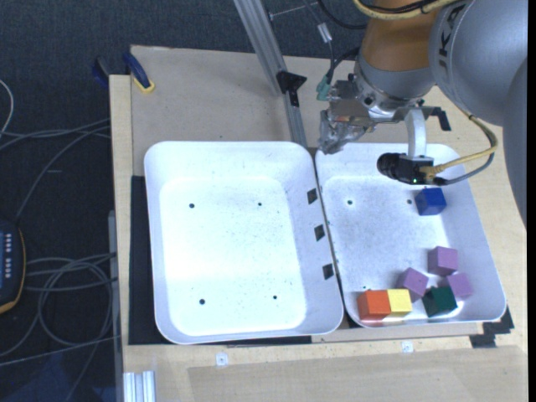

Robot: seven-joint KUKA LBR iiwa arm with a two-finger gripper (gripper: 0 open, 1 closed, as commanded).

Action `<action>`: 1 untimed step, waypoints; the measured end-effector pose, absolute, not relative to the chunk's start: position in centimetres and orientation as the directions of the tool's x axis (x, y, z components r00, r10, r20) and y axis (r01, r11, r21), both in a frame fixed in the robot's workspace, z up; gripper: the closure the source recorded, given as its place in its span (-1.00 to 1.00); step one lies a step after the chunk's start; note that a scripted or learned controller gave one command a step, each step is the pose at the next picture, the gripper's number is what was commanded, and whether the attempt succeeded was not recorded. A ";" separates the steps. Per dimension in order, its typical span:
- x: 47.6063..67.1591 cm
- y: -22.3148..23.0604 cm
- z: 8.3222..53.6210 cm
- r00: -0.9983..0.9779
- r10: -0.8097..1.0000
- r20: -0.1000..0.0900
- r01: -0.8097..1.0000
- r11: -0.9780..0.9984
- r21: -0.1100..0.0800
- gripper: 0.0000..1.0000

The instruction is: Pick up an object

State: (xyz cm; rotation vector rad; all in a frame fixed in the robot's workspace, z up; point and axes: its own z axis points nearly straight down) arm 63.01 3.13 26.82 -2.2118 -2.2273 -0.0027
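Camera view: While the grey arm with the orange band reaches in from three o'clock, its two-finger gripper (pixel 335 136) hangs over the right-hand shallow white bin (pixel 481 249) at its eleven o'clock corner; whether it is parted or closed, I cannot tell.
Targets: a small blue cube (pixel 430 201) lies alone at one o'clock; the purple, orange, yellow and green blocks (pixel 410 296) huddle at five o'clock, likely slid against the wall.
Left-hand white bin (pixel 167 170): at nine o'clock, apart.

Blue cube (pixel 430 201) alone mid-bin, orange (pixel 374 303), yellow (pixel 399 301), green (pixel 439 301), seemingly three purple blocks (pixel 443 260) clustered near corner
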 end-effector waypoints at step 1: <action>62.2 8.9 27.0 -0.007 1.000 0.003 1.000 0.007 -0.002 1.00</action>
